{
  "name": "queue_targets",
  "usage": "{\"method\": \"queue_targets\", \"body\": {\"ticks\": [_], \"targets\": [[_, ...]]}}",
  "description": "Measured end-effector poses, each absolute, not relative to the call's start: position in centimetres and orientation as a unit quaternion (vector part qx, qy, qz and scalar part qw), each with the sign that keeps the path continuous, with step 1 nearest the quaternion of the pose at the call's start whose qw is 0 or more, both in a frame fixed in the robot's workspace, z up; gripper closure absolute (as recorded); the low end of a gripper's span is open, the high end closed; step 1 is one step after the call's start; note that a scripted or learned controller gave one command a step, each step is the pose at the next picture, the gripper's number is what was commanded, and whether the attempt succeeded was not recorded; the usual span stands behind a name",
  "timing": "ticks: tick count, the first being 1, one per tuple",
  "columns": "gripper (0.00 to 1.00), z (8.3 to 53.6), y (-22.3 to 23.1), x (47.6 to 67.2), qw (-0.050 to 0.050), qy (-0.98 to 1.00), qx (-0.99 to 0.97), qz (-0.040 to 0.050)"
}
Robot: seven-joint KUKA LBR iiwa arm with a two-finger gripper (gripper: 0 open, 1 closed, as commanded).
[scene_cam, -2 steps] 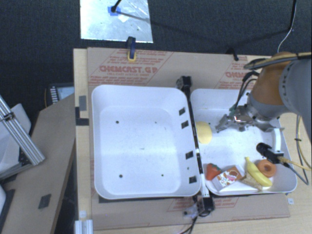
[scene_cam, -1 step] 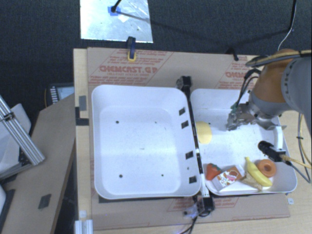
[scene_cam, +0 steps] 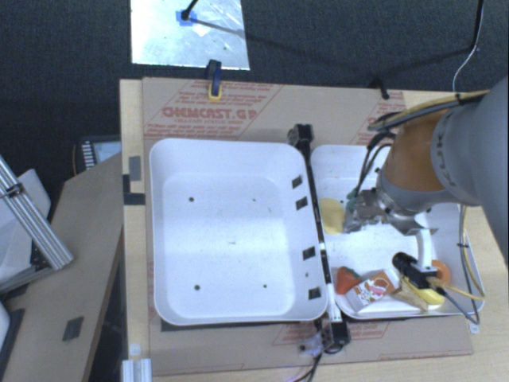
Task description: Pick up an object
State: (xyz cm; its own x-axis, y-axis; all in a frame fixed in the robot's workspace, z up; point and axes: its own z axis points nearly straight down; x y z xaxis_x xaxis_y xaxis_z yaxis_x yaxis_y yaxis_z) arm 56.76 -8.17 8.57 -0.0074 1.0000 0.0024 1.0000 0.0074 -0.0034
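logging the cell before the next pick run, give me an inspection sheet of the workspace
surface: two white bins side by side, left bin, right bin, on a cardboard sheet
job's things: in the right bin, a yellow object by its left wall, an orange-red object, a red-and-white packet, a yellow banana-like object
clutter: yellow-and-black clamp at the cardboard's back edge
grippers: gripper low over the right bin beside the yellow object
cables: black cable across the dark floor
surroundings: shiny metal sheet, aluminium frame

Robotics lab; arm (scene_cam: 465, 146) over white bins (scene_cam: 231, 237)
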Motion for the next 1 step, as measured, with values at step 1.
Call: {"method": "queue_targets", "body": {"ticks": [1], "targets": [[1.0,19.11,-2.18,59.23,-0.004,-0.711,-0.703,-0.005]]}}
